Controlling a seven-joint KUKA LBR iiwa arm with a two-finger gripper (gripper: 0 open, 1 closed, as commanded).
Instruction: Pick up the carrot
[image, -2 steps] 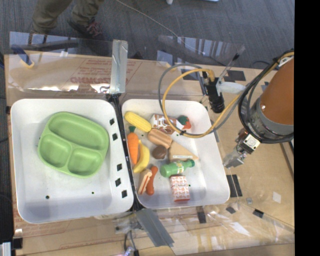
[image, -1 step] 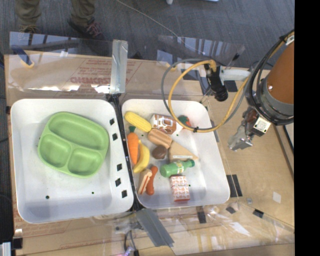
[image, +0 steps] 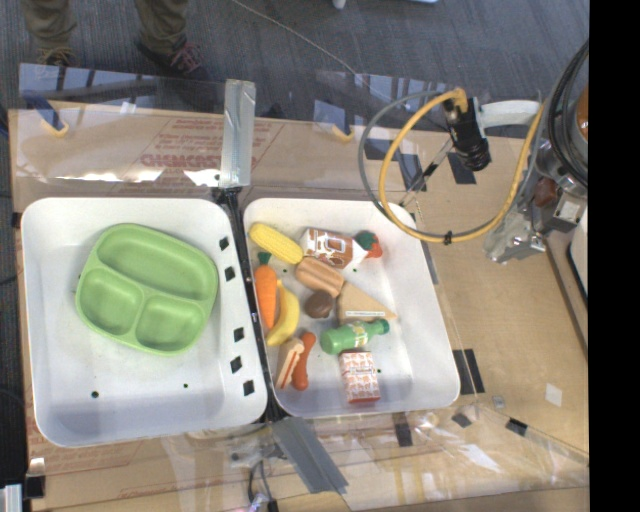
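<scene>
The claw (image: 518, 243) sits at the right side of the frame, over the bare desk (image: 510, 330), just outside the right bin (image: 425, 330). It is small and partly hidden by the arm (image: 560, 150), so I cannot tell how it stands or if it grips anything. A yellow hose (image: 420, 170) loops from the arm toward the top middle of the frame.

The carrot (image: 266, 296) is well apart from the claw — it lies along the left wall of the right bin, near the middle of the frame. It is orange with a green top, and it points up and down in the picture. A banana (image: 286, 316) lies just beside it on its right, touching it. Corn (image: 275, 243) lies above it.

More toy food fills the same bin — a hot dog (image: 293, 362) at the lower left, a green bottle (image: 352, 336) in the middle, a red box (image: 359, 378) at the bottom, a carton (image: 328, 246) at the top.

The left bin (image: 60, 390) holds a green tray (image: 148, 288) with three parts.
</scene>
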